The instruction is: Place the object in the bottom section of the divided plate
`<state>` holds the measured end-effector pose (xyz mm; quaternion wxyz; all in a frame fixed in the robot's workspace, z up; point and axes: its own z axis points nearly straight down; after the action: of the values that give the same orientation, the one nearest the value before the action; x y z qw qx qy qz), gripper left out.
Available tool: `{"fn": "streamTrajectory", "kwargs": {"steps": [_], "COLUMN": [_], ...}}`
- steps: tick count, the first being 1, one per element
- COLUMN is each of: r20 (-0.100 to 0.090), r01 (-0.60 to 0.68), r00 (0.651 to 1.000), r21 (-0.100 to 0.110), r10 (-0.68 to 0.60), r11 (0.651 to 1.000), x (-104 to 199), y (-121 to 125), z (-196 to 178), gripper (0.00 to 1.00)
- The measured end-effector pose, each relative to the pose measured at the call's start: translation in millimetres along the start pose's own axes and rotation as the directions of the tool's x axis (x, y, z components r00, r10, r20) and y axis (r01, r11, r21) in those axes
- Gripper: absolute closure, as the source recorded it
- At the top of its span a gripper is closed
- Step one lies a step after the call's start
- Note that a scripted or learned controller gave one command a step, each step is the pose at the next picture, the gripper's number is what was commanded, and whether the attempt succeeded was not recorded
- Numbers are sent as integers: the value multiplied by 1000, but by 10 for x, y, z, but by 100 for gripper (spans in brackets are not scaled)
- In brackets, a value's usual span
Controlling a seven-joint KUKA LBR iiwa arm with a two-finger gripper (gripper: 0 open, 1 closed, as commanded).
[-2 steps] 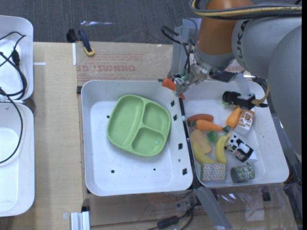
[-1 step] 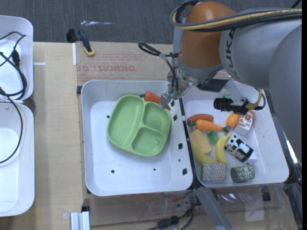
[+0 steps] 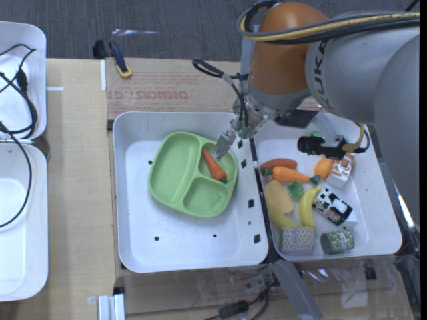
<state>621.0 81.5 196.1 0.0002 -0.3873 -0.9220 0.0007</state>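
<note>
A light green divided plate [image 3: 175,172] lies in the left white bin [image 3: 133,245]. It has one large section on the left and two smaller ones on the right. A toy carrot [image 3: 215,165] lies slantwise in the upper right section, its green end reaching the ridge above the lower right section [image 3: 203,197]. My gripper [image 3: 225,143] hangs at the plate's upper right rim, just above and right of the carrot's orange end. The grey arm with its orange band [image 3: 287,45] comes in from the upper right.
The right bin [image 3: 387,199] holds several toy foods: a red sausage [image 3: 279,163], a second carrot [image 3: 292,175], a banana [image 3: 307,207], an orange [image 3: 323,167], a small carton [image 3: 341,171] and a can [image 3: 339,241]. Brown cardboard [image 3: 167,93] lies behind the bins.
</note>
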Motion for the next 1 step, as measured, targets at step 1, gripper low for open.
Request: {"fn": "streamTrajectory", "kwargs": {"steps": [1], "r20": [1], "r01": [29], "r00": [1000], "r21": [0], "r10": [-29], "r11": [1000], "x": [-44], "y": [85], "z": [57], "gripper": [0]}}
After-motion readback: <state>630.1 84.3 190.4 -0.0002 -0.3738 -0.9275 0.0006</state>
